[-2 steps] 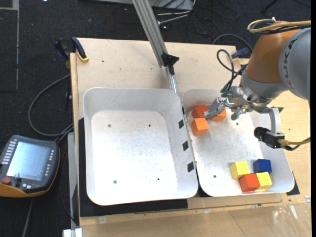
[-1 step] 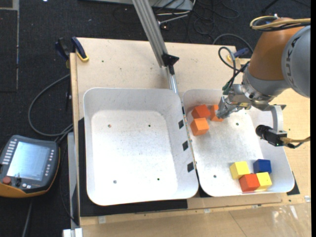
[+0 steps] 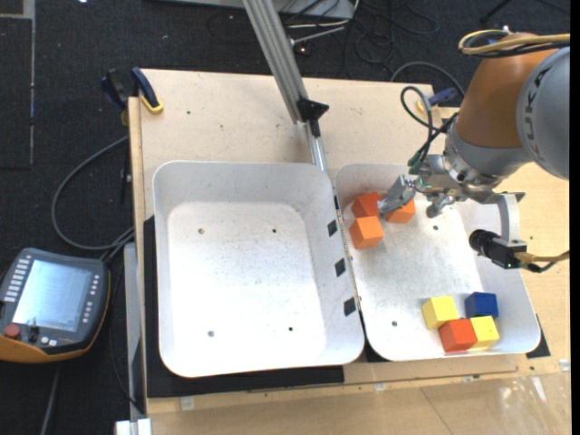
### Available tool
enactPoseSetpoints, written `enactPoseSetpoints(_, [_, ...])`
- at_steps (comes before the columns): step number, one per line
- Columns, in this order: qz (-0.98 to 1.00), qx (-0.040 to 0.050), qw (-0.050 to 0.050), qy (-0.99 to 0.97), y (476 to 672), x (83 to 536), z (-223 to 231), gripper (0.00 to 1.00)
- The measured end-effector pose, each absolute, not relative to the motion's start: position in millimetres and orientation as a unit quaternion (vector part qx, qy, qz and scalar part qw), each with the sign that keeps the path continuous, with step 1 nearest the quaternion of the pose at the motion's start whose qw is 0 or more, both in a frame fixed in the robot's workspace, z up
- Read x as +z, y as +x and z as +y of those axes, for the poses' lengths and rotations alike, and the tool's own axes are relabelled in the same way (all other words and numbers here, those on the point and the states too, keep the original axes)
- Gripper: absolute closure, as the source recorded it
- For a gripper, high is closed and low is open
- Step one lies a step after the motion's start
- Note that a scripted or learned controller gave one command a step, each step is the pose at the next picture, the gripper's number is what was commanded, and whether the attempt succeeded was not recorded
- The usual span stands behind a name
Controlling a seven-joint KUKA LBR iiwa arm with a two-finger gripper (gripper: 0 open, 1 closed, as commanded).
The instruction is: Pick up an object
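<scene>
My gripper (image 3: 413,203) hangs low over the upper left part of the right bin (image 3: 426,270). A small orange block (image 3: 403,212) lies directly under it, partly hidden by the gripper. Just to its left sit two more orange blocks, one (image 3: 364,205) nearer the bin's rim and one (image 3: 367,232) below it. Whether the gripper touches the block beneath it cannot be told from this angle.
In the right bin's lower right corner a yellow block (image 3: 439,312), a blue block (image 3: 482,304), a red-orange block (image 3: 459,334) and another yellow block (image 3: 486,331) cluster together. The left bin (image 3: 181,243) lies beside it. A metal pole (image 3: 276,48) slants over the bench.
</scene>
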State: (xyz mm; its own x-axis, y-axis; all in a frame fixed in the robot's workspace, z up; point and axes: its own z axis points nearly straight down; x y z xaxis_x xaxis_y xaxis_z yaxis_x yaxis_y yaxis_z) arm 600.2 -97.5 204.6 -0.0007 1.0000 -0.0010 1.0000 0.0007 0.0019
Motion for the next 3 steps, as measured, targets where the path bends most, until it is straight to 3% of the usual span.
enactPoseSetpoints(1, [0.708,0.0012,0.002,0.706,600.8,214.8,-97.8,1.00])
enactPoseSetpoints(2, [0.708,0.0010,0.002,0.706,600.8,214.8,-97.8,0.00])
enactPoseSetpoints(3, [0.708,0.0044,0.007,0.707,634.6,118.3,-124.9,0.00])
